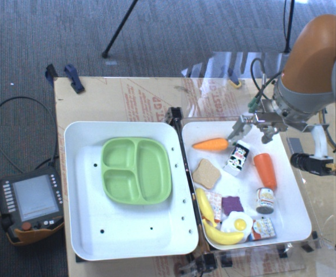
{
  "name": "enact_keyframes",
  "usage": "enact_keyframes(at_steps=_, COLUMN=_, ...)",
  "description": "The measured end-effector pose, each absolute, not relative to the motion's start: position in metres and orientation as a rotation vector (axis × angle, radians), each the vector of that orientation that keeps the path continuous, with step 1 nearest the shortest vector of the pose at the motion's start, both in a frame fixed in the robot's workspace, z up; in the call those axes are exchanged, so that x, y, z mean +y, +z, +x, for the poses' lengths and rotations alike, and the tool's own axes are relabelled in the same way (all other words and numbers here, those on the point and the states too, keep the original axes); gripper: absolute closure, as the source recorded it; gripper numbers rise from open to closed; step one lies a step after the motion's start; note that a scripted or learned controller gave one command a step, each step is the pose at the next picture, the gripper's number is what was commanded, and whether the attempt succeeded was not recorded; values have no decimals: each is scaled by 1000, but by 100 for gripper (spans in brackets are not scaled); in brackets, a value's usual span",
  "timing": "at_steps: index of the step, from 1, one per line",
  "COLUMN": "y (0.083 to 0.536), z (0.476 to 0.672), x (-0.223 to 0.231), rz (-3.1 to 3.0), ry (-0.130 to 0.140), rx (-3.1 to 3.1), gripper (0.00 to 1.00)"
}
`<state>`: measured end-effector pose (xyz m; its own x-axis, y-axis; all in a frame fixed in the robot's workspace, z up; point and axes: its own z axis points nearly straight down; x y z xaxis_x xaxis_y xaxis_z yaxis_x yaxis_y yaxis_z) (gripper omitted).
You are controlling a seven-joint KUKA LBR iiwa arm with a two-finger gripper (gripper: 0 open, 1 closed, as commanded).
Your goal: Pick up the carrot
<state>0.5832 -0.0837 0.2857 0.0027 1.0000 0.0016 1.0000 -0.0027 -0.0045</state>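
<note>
Just left of our pincer lies the carrot, ungrasped in the right bin. We're approaching; its fingers seem spread, though blurred. Next we shift left and descend.

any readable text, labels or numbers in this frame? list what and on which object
"3D" and "30", roughly: large red reversed lettering on the cardboard sheet under the bins; the rest cannot be made out.
Small carton by the carrot: black-and-white print, too small to read.
Can: label blurred, unreadable.
Red and white packet: print too small to read.
Teach pendant on the floor: screen text unreadable.
</note>
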Motion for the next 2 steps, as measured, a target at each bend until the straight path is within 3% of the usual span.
enact_keyframes(at_steps=1, y=137, z=629, x=-105, rz=-2278, ry=19, rx=-2139, gripper=0)
enact_keyframes(at_steps=2, y=98, z=643, x=-86, rz=-2393, ry=-2, rx=-2036, gripper=0)
